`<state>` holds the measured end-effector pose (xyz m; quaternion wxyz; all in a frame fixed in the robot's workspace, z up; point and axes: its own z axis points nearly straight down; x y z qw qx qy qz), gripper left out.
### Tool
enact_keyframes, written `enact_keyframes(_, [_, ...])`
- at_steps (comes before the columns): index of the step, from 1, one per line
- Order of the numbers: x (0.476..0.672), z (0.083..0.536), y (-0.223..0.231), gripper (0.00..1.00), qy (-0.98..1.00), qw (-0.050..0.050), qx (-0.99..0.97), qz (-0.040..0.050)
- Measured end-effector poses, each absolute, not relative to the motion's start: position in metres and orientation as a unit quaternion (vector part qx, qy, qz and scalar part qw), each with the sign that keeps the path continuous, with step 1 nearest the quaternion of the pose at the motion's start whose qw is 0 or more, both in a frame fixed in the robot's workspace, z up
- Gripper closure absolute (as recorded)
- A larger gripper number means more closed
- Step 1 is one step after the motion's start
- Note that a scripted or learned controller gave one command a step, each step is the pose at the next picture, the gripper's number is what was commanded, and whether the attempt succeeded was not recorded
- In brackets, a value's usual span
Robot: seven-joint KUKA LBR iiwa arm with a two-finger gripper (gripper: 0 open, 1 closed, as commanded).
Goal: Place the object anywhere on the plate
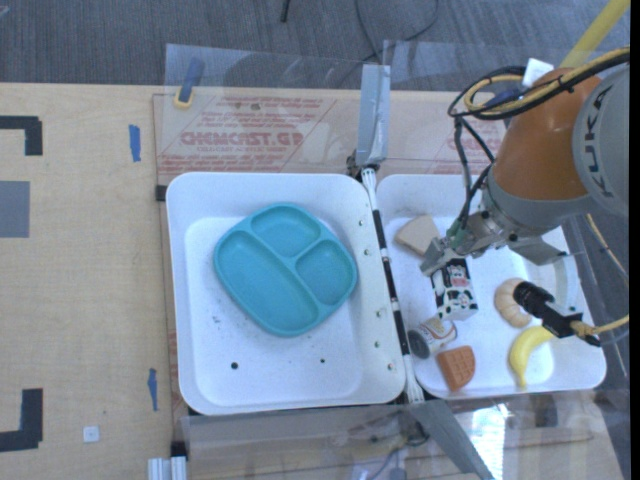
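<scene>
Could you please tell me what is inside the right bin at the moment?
The right bin holds a banana, an orange wedge, a tan piece and a roll. The arm covers its upper part.

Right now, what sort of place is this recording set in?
Probably a robotics lab pick-and-place bench: two white bins on a wooden bench, a blue plate, toy food like a banana, and the arm's gripper.

Smooth, seemingly plastic turquoise plate; glossy white bins; matt wooden bench.
</scene>
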<state>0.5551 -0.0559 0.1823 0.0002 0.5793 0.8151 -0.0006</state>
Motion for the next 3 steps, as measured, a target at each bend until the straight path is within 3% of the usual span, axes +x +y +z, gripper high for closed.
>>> enact_keyframes(1, [0.609, 0.182, 0.004, 1.00, 0.821, 0.000, 0.571, -0.0007])
enact_keyframes(2, [0.637, 0.184, 0.086, 1.00, 0.850, 0.001, 0.527, -0.0005])
enact_keyframes(3, [0.637, 0.185, 0.087, 0.00, 0.850, 0.001, 0.527, -0.0004])
